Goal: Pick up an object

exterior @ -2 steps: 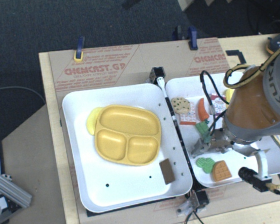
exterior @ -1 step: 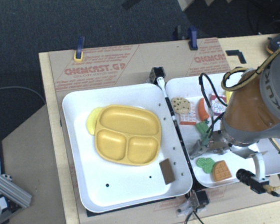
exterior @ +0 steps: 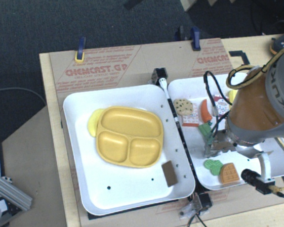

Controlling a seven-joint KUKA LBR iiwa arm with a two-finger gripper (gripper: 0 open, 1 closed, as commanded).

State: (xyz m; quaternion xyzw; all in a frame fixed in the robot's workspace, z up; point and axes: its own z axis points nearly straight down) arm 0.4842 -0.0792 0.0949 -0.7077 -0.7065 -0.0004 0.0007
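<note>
My gripper [exterior: 212, 147] reaches down into the right bin [exterior: 203, 179], with the orange-banded wrist above it. Just under it lie a green toy [exterior: 214, 166] and an orange waffle-like piece [exterior: 229, 173]. A green piece [exterior: 205, 129] sits right by the fingers, touching or very close. Farther back in the same bin lie a cookie [exterior: 183, 106], an orange-red piece [exterior: 205, 111] and a white packet [exterior: 222, 107]. Nothing can be seen held.
The left bin [exterior: 89, 187] holds a yellow divided plate [exterior: 129, 136] with a yellow object [exterior: 93, 122] tucked at its left, and a small brown block [exterior: 169, 173]. Black cables loop over the right bin's back. Clamps stand at the bench's far edge.
</note>
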